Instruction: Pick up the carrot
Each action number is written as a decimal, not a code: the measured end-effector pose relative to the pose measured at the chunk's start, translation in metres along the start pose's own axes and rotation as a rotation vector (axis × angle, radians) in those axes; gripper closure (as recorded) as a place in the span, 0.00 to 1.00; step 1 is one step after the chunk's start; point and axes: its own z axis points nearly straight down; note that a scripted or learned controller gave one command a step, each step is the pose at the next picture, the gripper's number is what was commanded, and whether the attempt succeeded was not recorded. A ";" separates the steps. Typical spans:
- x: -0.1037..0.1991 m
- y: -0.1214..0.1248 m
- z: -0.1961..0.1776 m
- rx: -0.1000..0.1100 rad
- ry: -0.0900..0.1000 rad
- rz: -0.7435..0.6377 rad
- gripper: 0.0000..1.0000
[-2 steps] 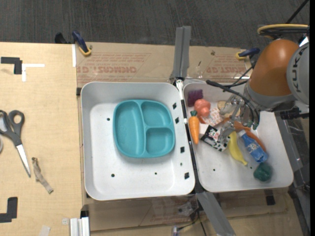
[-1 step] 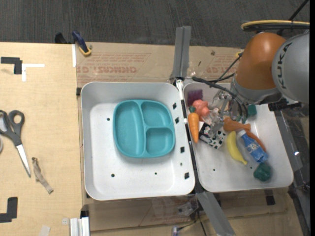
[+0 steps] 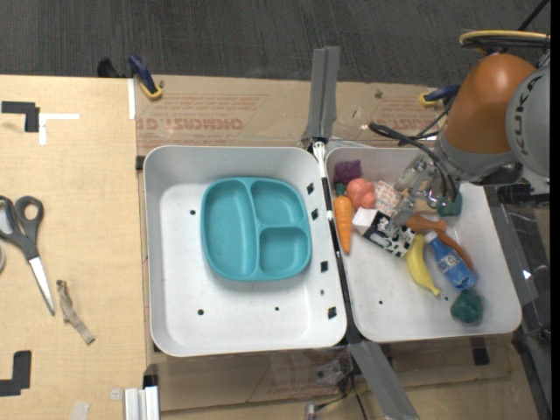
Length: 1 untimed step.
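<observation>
The carrot (image 3: 343, 222) is orange and lies lengthwise along the left wall of the right bin (image 3: 385, 318), its thick end toward the back. My gripper (image 3: 411, 201) hangs over the middle of the right bin, to the right of the carrot and apart from it, above a white and black box (image 3: 385, 230). Nothing shows between its fingers.
The right bin also holds a purple item (image 3: 348, 170), a pink ball (image 3: 360, 191), a banana (image 3: 422, 266), a blue bottle (image 3: 452, 262), a green lump (image 3: 466, 305) and an orange piece (image 3: 431, 225). A teal divided plate (image 3: 256, 228) lies in the left bin (image 3: 175, 261). Scissors (image 3: 29, 239) lie on the bench at left.
</observation>
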 end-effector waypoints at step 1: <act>-0.014 0.040 -0.005 0.003 0.005 0.260 0.00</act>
